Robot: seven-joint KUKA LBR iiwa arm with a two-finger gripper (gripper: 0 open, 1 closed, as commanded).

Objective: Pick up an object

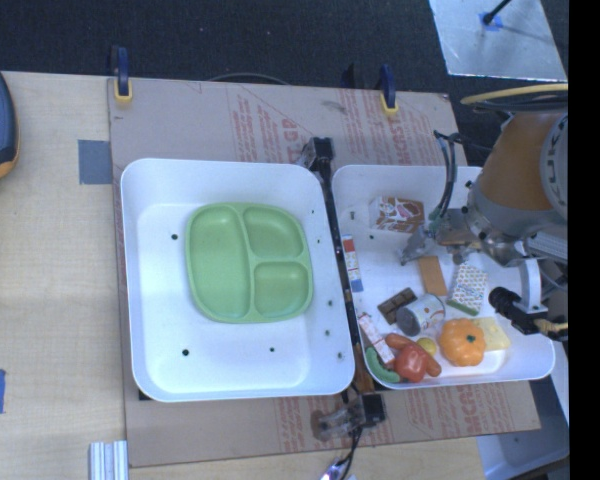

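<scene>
The right bin [360, 183] holds several small objects: a printed snack packet [398, 212], a brown card [432, 276], a patterned sachet [468, 288], a dark chocolate piece [396, 304], a small can [421, 317], an orange pumpkin [463, 343], a yellow block [494, 334] and a red pepper [413, 361]. My gripper [427, 242] hangs over the middle of this bin, just right of the snack packet and above the brown card. Nothing shows held in it. The arm's orange and grey wrist [520, 173] covers the bin's right side.
The left bin [145, 268] bears a green divided plate [248, 262]. Two printed strips [352, 264] [376, 339] lie along the right bin's left wall. A green item [379, 367] sits at its front corner. Blue clamps [122, 73] [387, 86] pin the cardboard at the back.
</scene>
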